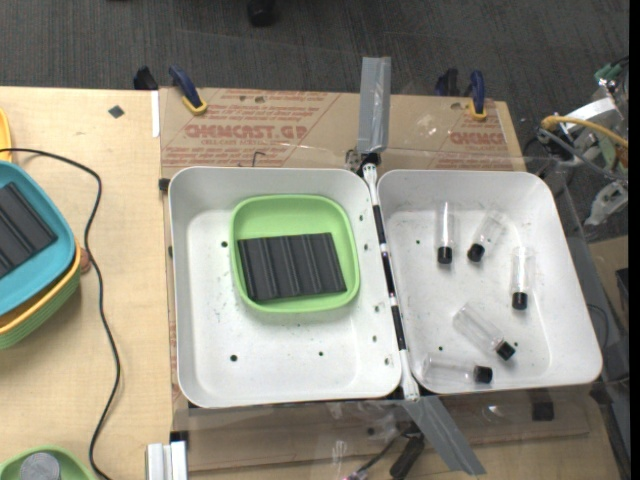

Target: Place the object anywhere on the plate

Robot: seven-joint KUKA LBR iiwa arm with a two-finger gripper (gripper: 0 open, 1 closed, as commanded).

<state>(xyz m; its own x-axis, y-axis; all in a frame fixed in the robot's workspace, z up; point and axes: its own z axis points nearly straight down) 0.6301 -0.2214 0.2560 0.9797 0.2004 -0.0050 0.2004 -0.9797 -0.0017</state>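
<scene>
A square light-green plate (292, 209) lies in the left bin (200, 298), toward its back middle. A black ridged mat (292, 266) rests flat inside the plate. Several clear plastic tubes with black caps lie scattered in the right bin (560, 268). One tube (444, 234) and a second (486, 236) lie near the bin's back. A third (519, 278) lies to the right. Two more lie near the front, one (483, 332) above the other (455, 373).
Stacked teal and yellow bowls (30, 268) sit on the wooden bench at the far left, with a black cable (105, 298) running past them. Blue clamps (187, 90) hold cardboard behind the bins. Cables and hardware (590, 138) crowd the right edge.
</scene>
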